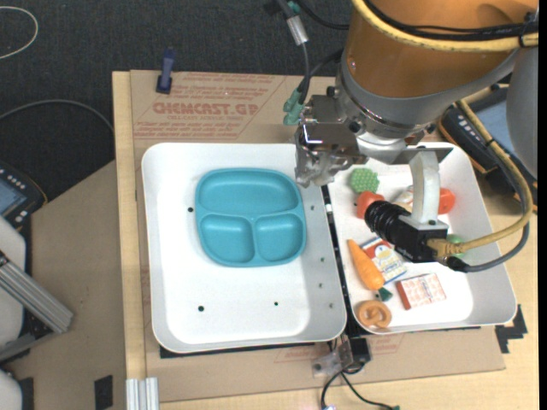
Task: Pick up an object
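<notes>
My gripper (311, 171) hangs low over the back end of the ridge between the two bins, just past the far right corner of the blue divided plate (250, 216). The plate lies flat in the left bin (164, 254). In the right bin (494, 290) lie a green bumpy piece (365, 179), a red round piece (369, 202), an orange carrot (368, 268), a small printed box (390, 260), a red-and-white card box (420, 290) and a tan ring (373, 314). Nothing shows between the fingers. The arm hides the back of the right bin.
An orange-red piece (444, 199) sits by the right bin's far side, partly behind the wrist bracket. Both bins rest on a cardboard sheet (214, 105) with a blue clip (165, 71) at its back left. Cables run above the gripper.
</notes>
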Available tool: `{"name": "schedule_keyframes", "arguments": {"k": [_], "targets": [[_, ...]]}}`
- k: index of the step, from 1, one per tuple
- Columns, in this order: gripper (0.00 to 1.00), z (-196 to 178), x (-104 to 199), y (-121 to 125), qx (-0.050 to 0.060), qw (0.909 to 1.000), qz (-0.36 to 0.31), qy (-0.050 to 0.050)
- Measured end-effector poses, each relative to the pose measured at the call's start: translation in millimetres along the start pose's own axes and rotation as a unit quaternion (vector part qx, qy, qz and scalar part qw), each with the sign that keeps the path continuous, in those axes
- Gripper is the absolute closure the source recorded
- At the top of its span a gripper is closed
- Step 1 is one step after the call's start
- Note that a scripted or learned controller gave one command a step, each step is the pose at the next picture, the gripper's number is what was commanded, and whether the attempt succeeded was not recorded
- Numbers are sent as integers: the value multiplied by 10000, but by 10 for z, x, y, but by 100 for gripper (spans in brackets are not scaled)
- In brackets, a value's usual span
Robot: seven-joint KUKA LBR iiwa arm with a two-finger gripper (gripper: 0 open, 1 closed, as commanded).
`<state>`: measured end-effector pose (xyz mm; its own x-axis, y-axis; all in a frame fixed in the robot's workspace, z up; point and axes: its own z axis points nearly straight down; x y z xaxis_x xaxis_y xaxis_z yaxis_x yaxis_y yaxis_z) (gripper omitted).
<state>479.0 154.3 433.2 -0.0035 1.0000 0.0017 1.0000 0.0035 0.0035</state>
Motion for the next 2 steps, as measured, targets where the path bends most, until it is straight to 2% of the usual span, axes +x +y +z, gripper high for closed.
{"name": "schedule_keyframes", "arguments": {"k": [1,2], "targets": [[100,589,658,-9,51,10000,-13,-15],[100,449,631,2,14,10000,7,-3]]}}
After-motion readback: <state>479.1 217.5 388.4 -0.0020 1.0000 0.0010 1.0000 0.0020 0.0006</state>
